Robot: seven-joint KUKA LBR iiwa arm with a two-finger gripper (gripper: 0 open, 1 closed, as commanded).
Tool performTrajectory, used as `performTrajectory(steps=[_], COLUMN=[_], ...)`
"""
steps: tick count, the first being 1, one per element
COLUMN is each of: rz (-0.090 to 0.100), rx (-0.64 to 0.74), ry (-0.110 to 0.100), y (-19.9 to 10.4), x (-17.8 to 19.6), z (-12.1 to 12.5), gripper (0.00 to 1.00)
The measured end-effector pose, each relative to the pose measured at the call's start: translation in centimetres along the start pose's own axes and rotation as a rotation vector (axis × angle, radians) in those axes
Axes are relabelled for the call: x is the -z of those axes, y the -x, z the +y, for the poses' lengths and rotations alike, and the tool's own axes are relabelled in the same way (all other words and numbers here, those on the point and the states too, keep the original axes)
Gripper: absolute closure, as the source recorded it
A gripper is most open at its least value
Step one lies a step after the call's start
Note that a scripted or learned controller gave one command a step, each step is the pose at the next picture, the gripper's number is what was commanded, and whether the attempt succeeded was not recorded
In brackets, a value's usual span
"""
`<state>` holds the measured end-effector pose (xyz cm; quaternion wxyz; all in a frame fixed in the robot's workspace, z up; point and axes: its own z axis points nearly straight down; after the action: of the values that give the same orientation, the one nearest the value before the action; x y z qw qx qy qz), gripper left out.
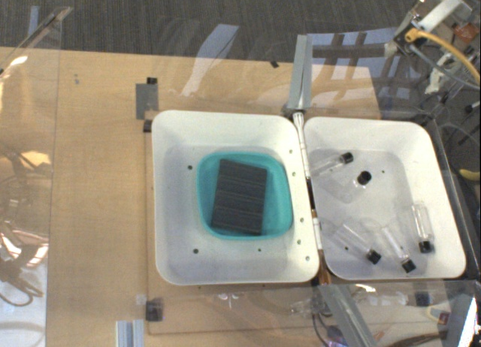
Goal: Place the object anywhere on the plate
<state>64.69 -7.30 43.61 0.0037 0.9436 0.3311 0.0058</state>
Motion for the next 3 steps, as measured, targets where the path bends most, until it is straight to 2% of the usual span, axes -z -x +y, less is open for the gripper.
performTrajectory(steps=[1,2,3], rz=[-0.003,-0.003,-0.003], rx=[-0.098,-0.252,-0.421], ry=[0.0,0.0,0.001], y=[6.5,10.3,7.0], x=[0.0,0.0,-0.1], z=[5.1,8.7,11.1], gripper=[0.0,0.0,0.0])
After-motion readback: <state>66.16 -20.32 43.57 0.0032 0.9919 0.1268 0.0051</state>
